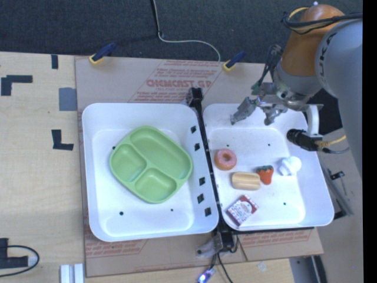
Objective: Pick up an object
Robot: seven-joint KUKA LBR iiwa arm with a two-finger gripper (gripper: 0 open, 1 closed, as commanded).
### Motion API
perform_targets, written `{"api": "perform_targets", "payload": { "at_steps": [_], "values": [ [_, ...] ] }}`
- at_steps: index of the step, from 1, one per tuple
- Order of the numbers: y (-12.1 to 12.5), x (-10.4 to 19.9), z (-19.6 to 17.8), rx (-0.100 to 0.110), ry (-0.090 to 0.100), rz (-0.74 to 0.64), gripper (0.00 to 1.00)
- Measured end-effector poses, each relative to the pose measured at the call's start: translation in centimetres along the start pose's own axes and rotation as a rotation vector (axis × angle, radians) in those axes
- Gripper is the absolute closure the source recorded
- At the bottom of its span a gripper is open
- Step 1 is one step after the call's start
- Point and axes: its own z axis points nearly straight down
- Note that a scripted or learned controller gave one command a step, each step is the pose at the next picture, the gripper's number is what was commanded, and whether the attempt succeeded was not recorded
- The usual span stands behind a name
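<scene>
My gripper (255, 117) hangs over the far edge of the right bin (306, 208), its two fingers spread apart with nothing between them. In that bin lie a pink donut (225, 159), a hot dog bun (245, 181), a small red and green piece like a strawberry (265, 174), a white object (288, 166) and a red packet (241, 210). The donut is the nearest of them, below and left of the gripper. All of them rest on the bin floor, apart from the fingers.
The left bin (97, 175) holds a green divided plate (151, 164). A black divider with clips (203, 158) runs between the bins. A cable (177, 37) trails across the cardboard behind them, with two clamps at the back corners.
</scene>
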Motion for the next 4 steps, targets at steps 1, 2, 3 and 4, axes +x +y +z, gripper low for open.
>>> {"api": "perform_targets", "payload": {
  "at_steps": [1,2,3,4],
  "values": [
    [-5.3,-0.1,9.9,-0.008,-0.004,0.002,0.00],
    [-11.8,0.8,10.5,-0.023,-0.015,0.012,0.00],
    [-11.6,1.2,9.6,-0.018,-0.004,0.006,1.00],
    [-10.4,6.2,-2.2,-0.011,0.000,-0.006,1.00]
  ]
}}
